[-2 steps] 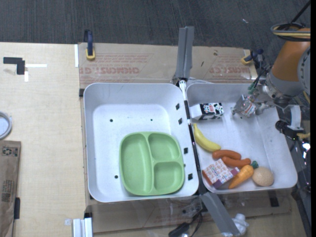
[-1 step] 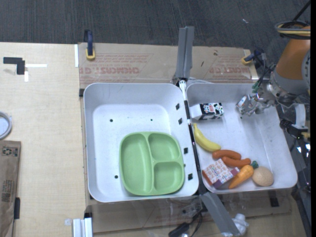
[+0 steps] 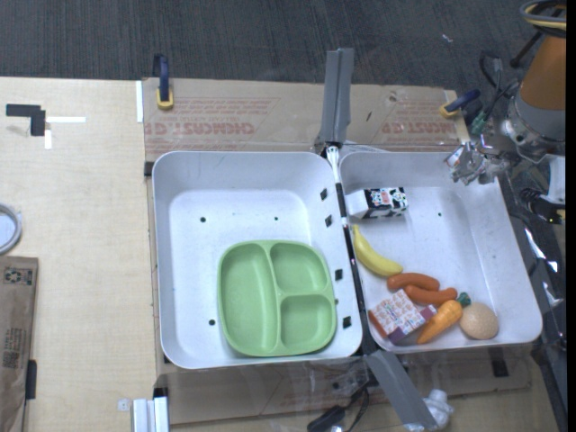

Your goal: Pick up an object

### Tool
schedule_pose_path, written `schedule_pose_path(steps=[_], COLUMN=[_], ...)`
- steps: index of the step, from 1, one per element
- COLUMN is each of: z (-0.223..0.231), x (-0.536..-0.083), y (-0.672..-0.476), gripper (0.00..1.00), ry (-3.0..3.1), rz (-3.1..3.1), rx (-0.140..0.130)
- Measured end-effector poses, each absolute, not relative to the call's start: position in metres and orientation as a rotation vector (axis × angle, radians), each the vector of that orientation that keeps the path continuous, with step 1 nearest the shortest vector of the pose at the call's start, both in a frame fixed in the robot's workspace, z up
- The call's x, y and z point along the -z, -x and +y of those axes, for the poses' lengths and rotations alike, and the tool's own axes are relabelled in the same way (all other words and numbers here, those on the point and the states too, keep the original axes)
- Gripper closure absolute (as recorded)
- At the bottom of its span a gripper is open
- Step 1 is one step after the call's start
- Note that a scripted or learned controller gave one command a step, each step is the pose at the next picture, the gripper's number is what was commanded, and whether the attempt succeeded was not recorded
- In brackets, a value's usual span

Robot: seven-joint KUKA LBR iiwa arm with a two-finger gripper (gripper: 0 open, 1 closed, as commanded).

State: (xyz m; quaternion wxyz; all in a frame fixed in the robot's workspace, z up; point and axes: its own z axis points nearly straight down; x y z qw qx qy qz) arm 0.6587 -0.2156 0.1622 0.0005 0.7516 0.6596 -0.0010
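The two bins (image 3: 180, 241) are showing plain white. The divided plate (image 3: 276, 298) in the left bin is showing pale green. In the right bin, the carton (image 3: 385, 200) is showing a black-and-white cow pattern, the banana (image 3: 373, 254) yellow, the sausages (image 3: 421, 287) orange-red, the carrot (image 3: 441, 320) orange with a green top, the egg (image 3: 479, 322) tan, and the packet (image 3: 396, 316) red and white.

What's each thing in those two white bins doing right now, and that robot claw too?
Green divided plate: flat in the left bin.
Milk carton: on its side, right bin, by the divider.
Banana: lying below the carton.
Sausages: lying side by side.
Carrot: lying, leaning against the snack packet.
Egg: resting near the bin's corner.
Gripper: over the right bin's far corner, holding nothing visible.
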Motion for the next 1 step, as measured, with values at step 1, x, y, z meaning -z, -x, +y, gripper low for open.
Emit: schedule_pose_path(steps=[1], z=[-0.1558], x=[-0.1985], y=[-0.6264], gripper=[1.0], ry=[-2.443], rz=[1.977], rx=[0.003])
